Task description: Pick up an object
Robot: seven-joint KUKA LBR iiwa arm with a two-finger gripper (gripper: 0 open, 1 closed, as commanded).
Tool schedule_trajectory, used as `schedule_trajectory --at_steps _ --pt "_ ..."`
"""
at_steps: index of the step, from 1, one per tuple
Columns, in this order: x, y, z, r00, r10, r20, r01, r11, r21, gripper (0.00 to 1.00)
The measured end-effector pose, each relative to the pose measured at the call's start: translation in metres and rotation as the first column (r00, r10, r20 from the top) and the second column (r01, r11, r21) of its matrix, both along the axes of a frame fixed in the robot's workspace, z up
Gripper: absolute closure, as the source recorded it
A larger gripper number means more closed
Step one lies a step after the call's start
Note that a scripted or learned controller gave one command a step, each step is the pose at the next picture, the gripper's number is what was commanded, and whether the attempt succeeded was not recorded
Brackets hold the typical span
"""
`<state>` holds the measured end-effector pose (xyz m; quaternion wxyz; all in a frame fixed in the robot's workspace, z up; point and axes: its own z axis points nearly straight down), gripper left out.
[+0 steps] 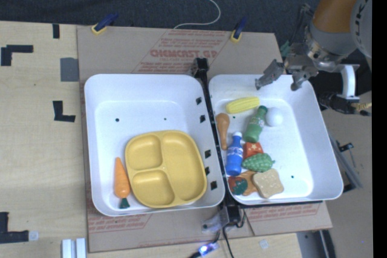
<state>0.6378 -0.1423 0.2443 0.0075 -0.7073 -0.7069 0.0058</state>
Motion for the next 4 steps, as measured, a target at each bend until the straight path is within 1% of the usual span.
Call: schedule_trajectory --at_steps 1,2,3,4 --pt "0.002 0.0 0.007 1.0 0.003 0.012 -0.003 1.0 -0.002 0.0" --pt "0.004 -0.008 -0.055 1.0 0.002 0.005 -0.002 1.0 -0.002 0.0" --pt "0.004 0.001 -0.11 1.0 0.003 0.006 -0.003 1.0 -0.001 0.0" --pt "0.003 0.002 -0.167 1.0 0.004 0.011 -0.004 1.0 -0.003 0.0"
